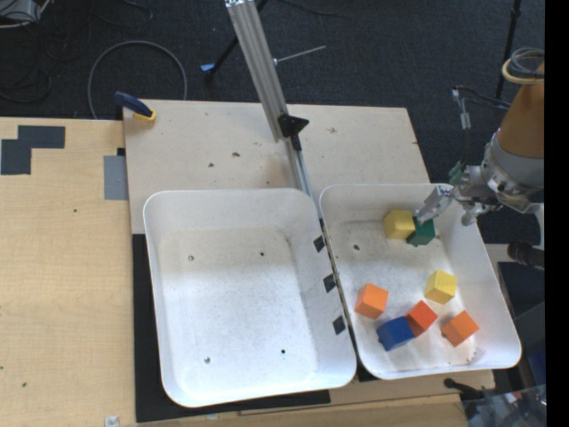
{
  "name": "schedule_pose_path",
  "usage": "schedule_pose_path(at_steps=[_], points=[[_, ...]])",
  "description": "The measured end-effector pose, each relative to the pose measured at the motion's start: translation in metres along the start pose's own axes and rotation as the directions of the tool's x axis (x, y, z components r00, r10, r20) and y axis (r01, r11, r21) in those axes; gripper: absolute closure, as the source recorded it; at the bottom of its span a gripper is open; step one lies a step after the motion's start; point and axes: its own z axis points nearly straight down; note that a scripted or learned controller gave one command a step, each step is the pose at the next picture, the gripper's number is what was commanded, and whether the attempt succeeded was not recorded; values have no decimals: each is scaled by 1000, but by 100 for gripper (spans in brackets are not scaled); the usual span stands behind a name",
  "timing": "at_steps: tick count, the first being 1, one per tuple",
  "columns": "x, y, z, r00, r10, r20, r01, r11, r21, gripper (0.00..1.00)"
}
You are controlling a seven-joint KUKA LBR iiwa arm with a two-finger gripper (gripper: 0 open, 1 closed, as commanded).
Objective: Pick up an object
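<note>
The left bin (pixel 233 301) holds no blocks; all lie in the right bin (pixel 498 278). An orange cube (pixel 372 300), blue cube (pixel 395 333) and more sit toward its front. Farther back, a yellow cube (pixel 399 224) touches a green block (pixel 422 233), with the gripper (pixel 437 205) just above the green one. Whether it grasps anything, I cannot tell. The touching yellow cube could block a finger, so the grip may slip.

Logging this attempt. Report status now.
Gripper low in right bin, fingers at green block. Grasp unconfirmed. Yellow block touching it, crowding the pick.
</note>
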Motion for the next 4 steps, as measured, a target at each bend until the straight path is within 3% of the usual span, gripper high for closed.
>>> schedule_pose_path(at_steps=[1,2,3,4], points=[[15,45,100,1000,0,-3,0,1000,11,0],[-1,9,101,1000,0,1,0,1000,-11,0],[7,47,104,1000,-2,0,2,1000,5,0],[2,13,103,1000,0,-1,0,1000,-2,0]])
